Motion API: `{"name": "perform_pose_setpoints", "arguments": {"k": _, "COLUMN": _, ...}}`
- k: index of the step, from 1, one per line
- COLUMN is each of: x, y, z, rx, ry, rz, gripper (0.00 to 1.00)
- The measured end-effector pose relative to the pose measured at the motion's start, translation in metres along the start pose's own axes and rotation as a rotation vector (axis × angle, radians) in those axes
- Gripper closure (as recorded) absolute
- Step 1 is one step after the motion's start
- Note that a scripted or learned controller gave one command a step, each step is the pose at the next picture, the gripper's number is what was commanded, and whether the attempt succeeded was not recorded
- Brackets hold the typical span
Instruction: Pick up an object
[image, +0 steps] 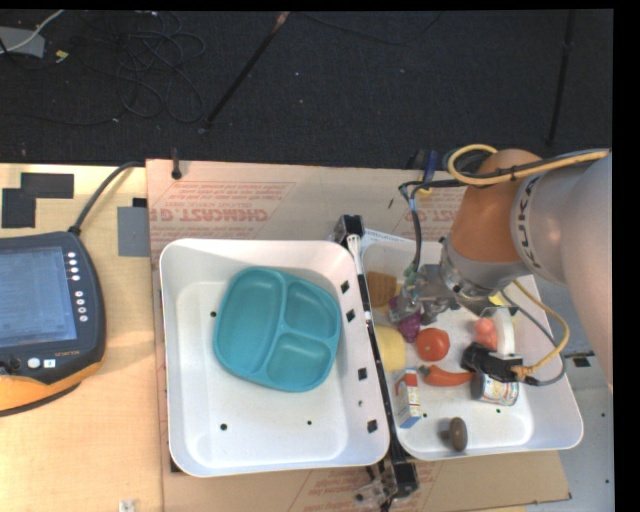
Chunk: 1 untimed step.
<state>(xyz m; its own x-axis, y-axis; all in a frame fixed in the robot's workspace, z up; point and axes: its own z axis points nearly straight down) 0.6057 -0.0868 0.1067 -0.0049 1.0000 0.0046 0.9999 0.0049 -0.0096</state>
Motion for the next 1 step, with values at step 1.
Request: {"name": "perform_pose_setpoints", "arguments": {"k": 1, "x": 0.055, "y": -0.0337, "z": -0.0836, "rx": -0.01, "ry": -0.003, "rz": -0.001, "gripper": 1.0}}
